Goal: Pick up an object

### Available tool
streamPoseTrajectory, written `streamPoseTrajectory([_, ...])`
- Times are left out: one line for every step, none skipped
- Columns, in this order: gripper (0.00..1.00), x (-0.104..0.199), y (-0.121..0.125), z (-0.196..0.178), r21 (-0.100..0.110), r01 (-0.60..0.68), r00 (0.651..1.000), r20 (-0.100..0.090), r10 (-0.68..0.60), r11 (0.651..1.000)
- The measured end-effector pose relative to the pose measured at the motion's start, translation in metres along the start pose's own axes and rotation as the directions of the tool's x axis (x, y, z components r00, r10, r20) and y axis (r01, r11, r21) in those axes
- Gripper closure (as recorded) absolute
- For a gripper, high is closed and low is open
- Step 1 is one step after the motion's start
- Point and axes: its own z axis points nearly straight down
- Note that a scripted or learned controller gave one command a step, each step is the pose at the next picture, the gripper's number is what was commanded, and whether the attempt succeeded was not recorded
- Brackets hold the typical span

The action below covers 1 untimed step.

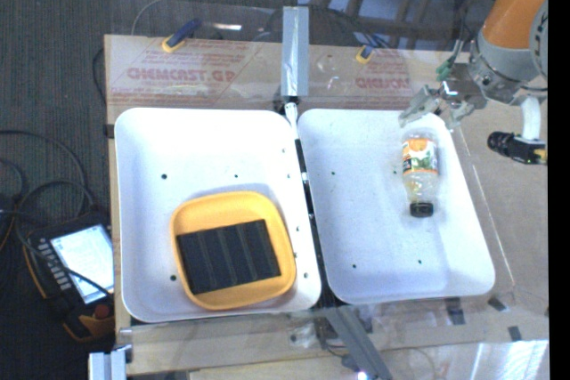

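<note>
The gripper hangs with its fingers spread apart and nothing between them, poised at the far rim of the right bin, so the pick is judged barely begun: no object is grasped, none lifted. Nearest the camera, a yellow tray with a dark ribbed insert lies flat in the near part of the left bin, well apart from the arm. Farther back, a small clear bottle with an orange label and dark cap lies on its side in the right bin, cap toward the camera, its far end just beside the open fingers. The bottle looks the likelier target; what remains, on this evidence, is the descent, the closing of the fingers and the lift.
</note>
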Motion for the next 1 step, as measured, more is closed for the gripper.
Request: streamPoseTrajectory([0.0, -0.004, -0.0032, 0.1123, -0.003, 0.108, 0.994, 0.002, -0.108, 0.994])
